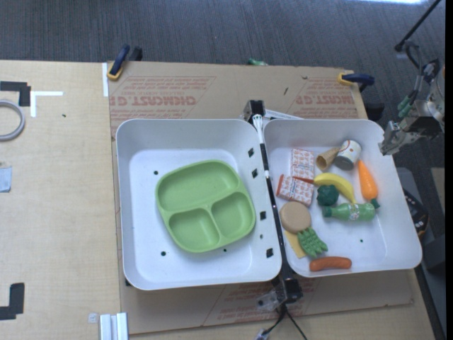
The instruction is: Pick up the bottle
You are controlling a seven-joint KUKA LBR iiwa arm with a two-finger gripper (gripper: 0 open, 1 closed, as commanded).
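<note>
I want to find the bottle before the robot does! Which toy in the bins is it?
Look in the right white bin, the one crowded with toy food. Near its middle, just below the banana and beside the broccoli, lies the bottle. It is the green thing on its side, with a white label.

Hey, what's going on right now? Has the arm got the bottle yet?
Gripper at right bin's far right edge, holding nothing seen. Green bottle lying flat in right bin, not picked. Banana, broccoli and carrot crowd it.
</note>
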